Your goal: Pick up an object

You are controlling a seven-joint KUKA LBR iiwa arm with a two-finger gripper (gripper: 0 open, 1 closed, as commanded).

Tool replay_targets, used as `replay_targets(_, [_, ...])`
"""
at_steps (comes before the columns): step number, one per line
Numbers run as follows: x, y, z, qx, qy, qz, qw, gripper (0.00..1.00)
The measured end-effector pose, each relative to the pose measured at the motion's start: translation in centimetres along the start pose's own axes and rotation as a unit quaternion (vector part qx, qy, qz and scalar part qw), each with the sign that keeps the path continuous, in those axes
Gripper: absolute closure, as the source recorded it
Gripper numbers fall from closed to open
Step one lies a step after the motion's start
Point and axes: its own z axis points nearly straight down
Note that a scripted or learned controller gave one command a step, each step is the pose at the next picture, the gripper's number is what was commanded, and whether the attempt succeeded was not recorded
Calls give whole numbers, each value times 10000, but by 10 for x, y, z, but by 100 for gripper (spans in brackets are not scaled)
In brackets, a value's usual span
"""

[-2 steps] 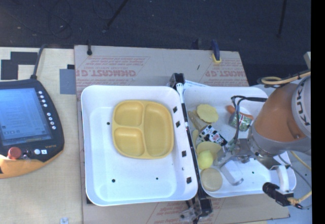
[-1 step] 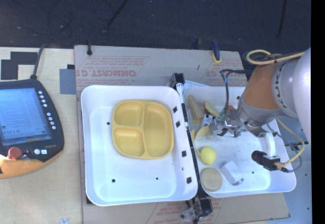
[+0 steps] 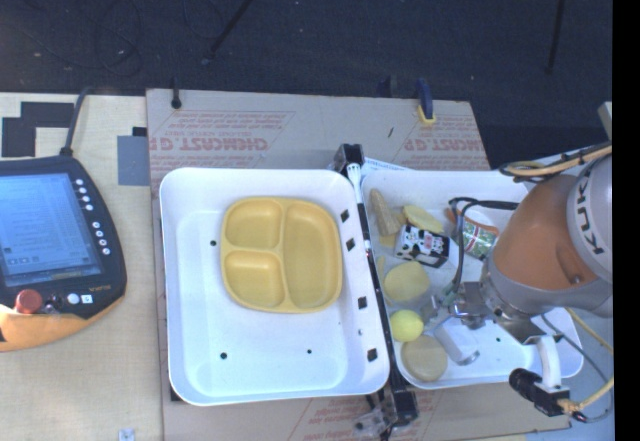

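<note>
Lemon (image 3: 406,325), small and yellow, sits just left of the end effector (image 3: 462,314) in the right bin (image 3: 570,361), among a pale round fruit (image 3: 407,282), a tan disc (image 3: 425,359) and a printed packet (image 3: 422,245). For a good pick, centre on one item and descend straight, avoiding neighbours. End effector is low over the bin floor, not clearly gripping anything; can't tell its opening. Yellow divided plate (image 3: 281,254) lies far left, in the left bin (image 3: 190,329).

A yellow divided plate (image 3: 280,254) lies in the left bin (image 3: 190,349). At nine o'clock, a teach pendant (image 3: 50,239) rests on the bench.
</note>
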Motion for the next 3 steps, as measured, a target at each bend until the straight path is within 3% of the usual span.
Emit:
replay_targets(1, [3,3,-11,14,45,-18,10000,100])
replay_targets(3, [1,2,-29,42,55,19,10000,100])
